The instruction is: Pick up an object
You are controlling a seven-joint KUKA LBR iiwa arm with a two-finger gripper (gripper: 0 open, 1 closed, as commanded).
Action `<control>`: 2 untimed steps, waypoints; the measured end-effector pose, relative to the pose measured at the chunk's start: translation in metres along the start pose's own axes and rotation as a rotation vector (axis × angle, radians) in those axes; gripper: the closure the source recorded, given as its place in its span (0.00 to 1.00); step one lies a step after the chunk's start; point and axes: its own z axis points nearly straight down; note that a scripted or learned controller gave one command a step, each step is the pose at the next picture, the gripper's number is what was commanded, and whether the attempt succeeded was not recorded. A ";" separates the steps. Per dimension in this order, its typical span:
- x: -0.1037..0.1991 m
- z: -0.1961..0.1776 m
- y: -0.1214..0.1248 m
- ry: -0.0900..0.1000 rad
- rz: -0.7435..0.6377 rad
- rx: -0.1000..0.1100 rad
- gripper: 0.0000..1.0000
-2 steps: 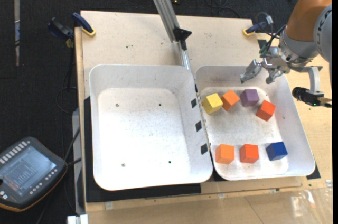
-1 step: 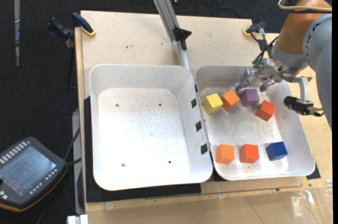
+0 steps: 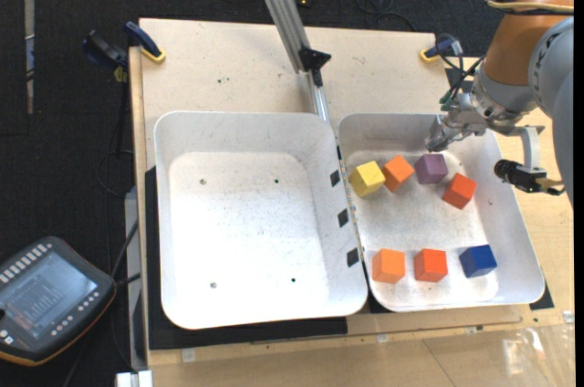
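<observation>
Poised near the right bin's far edge, the end effector [image 3: 444, 137] hovers just behind the small purple cube [image 3: 431, 167]; its opening cannot be judged. Approach step; next, descend squarely over that cube.

- Even, fairly bright overhead light; no single hot source evident.
- White bins [image 3: 246, 221] near clipping, with mild glare on the rims; speckles on the floors still readable.
- Cubes [image 3: 431, 168] cast short, soft shadows.
- Dark floor around the bench [image 3: 228, 57] underexposed, cable detail mostly lost.
- Overall sharpness modest; arm [image 3: 520, 57] slightly soft, with compression noise.
- No marked distortion at the edges.
</observation>
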 end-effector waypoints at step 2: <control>-0.007 -0.129 0.008 -0.001 -0.001 -0.006 1.00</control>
